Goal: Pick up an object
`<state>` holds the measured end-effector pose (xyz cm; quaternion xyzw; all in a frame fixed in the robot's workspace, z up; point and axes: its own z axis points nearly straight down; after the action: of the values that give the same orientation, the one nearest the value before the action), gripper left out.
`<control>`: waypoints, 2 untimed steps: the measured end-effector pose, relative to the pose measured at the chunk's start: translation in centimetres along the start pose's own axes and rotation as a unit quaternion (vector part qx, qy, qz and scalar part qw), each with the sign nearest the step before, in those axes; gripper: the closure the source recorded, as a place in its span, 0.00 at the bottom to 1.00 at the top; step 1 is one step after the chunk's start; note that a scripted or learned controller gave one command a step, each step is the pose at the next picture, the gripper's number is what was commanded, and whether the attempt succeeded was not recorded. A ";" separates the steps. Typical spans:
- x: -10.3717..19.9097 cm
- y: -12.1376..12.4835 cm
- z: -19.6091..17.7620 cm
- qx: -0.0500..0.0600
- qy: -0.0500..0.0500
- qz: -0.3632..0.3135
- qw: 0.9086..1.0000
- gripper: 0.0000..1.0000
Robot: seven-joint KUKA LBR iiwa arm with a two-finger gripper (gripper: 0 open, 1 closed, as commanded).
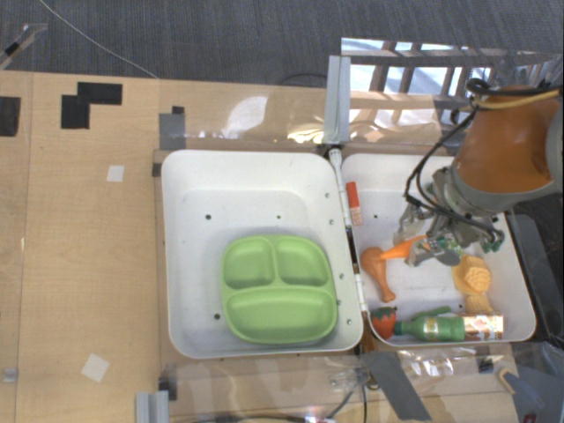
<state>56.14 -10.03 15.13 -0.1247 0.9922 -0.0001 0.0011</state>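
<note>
Arm (507, 139) is down in the right bin (520, 320), gripper (432, 247) low over the toy carrot (398, 252); whether it's clenched or released I cannot tell. Drumstick (379, 271) lies just beside; reaching stage, I'd say; next calls for a firm close, then lift.

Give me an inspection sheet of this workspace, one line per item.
Surface: wooden bench bearing two white bins, left bin and right bin, side by side.
Job's things: right bin holds a green bottle, an orange carrot-like toy, a drumstick-shaped toy, a yellow textured toy and a red-and-white tube.
Clutter: green divided plate in the left bin.
Grippers: gripper low over the right bin, near the carrot-like toy; grasp unclear.
Cables: black cable looping beside the arm.
Surroundings: dark carpet beyond the bench.
</note>
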 end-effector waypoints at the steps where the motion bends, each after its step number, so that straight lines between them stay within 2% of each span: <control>1: 3.5 4.5 -10.9 0.001 -0.007 0.094 0.996 1.00; 2: 3.3 4.6 -11.9 0.002 -0.009 0.092 0.996 1.00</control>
<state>51.83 -6.42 27.01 -0.0325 0.9994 -0.0004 0.0106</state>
